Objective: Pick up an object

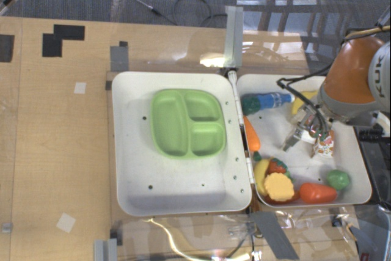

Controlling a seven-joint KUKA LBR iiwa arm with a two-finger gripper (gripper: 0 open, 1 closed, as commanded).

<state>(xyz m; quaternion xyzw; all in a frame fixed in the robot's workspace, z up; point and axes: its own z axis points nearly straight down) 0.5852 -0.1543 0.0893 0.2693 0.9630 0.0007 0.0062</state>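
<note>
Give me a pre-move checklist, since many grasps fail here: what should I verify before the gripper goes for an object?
1. Gripper over the right bin: ok.
2. Nothing between the fingers yet: ok, none seen.
3. Bare floor directly beneath, so a straight descent would catch nothing: not ok.
4. Nearest targets, carrot and packet, reachable: cannot tell.
5. Front pile, corn against tomato, tightly packed: not ok for a clean grasp.
6. Green tray in the left bin, out of the path: ok.
</note>
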